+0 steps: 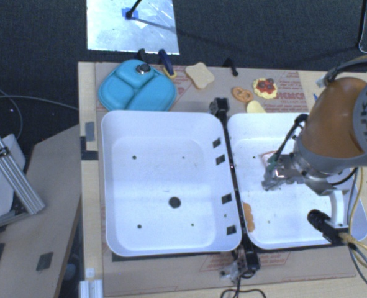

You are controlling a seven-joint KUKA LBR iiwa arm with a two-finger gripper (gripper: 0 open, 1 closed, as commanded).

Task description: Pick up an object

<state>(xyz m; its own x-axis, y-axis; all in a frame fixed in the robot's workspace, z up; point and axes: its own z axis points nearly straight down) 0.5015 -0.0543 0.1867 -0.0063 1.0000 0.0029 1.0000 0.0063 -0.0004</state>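
My gripper (274, 177) hangs low over the right bin (295, 234), a little left of the bin's middle, under the grey and orange arm (335, 126). Right at the gripper's upper left lies a small item with a thin red outline and a green speck (269, 159); the gripper partly covers it, and I cannot tell whether the two touch. A small tan and orange piece (248, 216) lies against the right bin's left wall, below and to the left of the gripper.
The left bin (118, 166) has a dark round spot (174, 202) on its floor. Behind the bins on the bench lie a blue divided plate (136, 87), a toast slice (200, 74), a pretzel (241, 94), a red-topped disc (265, 87) and a pale yellow piece (254, 107).
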